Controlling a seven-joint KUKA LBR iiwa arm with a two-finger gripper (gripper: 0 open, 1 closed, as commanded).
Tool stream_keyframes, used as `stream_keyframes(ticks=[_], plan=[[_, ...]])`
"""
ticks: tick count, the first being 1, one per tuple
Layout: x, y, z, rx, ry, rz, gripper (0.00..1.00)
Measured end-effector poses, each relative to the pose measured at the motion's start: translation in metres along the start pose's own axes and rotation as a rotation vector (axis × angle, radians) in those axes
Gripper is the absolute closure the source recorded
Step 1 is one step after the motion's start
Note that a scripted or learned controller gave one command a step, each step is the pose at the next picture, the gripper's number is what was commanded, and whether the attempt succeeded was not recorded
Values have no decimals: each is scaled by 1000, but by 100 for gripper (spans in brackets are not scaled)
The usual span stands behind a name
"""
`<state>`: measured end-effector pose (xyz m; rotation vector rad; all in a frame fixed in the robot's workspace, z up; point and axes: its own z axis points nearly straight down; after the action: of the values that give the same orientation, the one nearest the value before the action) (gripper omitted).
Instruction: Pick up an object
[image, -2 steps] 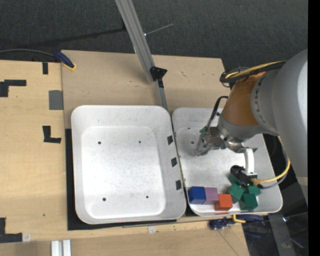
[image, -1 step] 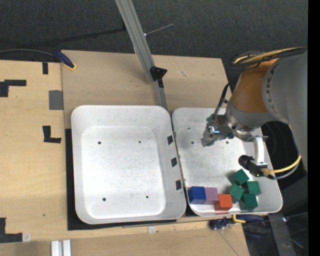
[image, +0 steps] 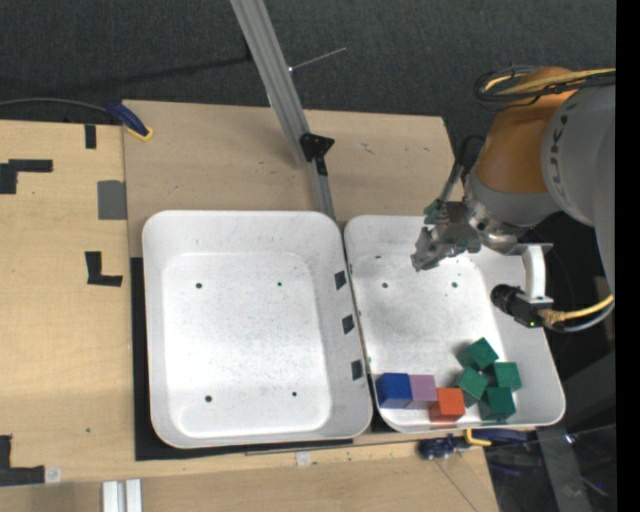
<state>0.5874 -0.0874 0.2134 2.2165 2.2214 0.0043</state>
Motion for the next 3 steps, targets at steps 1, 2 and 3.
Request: stream_keyframes(ticks=[1, 2, 3], plan=[[0, 11, -57, -1, 0, 0, 100], [60, 30, -52, 5, 2, -5, 100], [117, 48, -34, 6, 1, -5, 100]])
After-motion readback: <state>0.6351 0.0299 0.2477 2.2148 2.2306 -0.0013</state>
